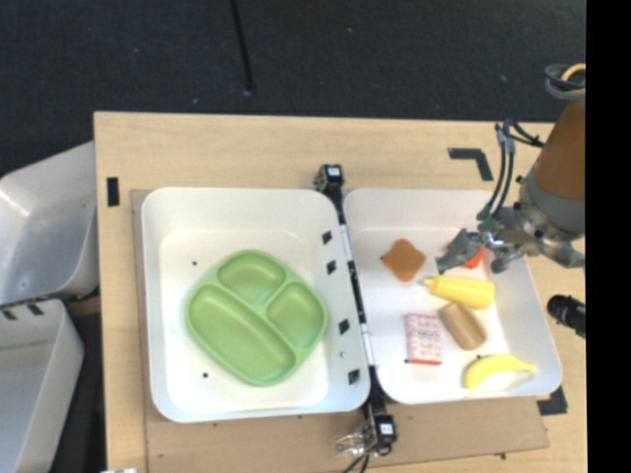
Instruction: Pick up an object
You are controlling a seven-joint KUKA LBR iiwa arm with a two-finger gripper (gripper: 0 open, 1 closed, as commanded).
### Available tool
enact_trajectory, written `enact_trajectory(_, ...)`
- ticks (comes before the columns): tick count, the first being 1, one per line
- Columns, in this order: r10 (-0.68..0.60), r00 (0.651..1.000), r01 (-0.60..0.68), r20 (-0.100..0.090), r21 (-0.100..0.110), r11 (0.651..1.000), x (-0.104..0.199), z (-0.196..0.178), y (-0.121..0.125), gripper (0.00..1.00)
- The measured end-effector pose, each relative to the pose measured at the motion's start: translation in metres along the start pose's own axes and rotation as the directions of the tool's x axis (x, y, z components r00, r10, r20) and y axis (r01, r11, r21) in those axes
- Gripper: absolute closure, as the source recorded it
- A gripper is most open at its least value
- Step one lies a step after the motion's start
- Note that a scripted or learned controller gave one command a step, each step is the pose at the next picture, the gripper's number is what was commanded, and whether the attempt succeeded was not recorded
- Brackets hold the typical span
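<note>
Gripper (471, 255) low over far part of right bin (389, 382), arm coming in from right w/ orange band above wrist. Fingers spread apart around a small orange-red object (475, 258), poss. touching it but too small to tell. Just near of that: yellow corn-like item (461, 290), then brown roll (462, 325). Brown cookie-like piece (403, 260) to left, red-white packet (423, 339) and banana (498, 371) nearer. Green divided plate (255, 315) in left bin (158, 372).
</note>
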State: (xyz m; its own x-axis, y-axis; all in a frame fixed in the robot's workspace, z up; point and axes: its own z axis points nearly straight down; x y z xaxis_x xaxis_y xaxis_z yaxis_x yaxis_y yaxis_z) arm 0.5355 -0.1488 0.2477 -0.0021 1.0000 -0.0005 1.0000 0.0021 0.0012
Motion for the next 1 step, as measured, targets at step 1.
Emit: enact_trajectory(1, 0.003, 1.0, -0.003, 0.0, 0.006, 1.0, 0.003, 0.0618, 0.0036, 0.0)
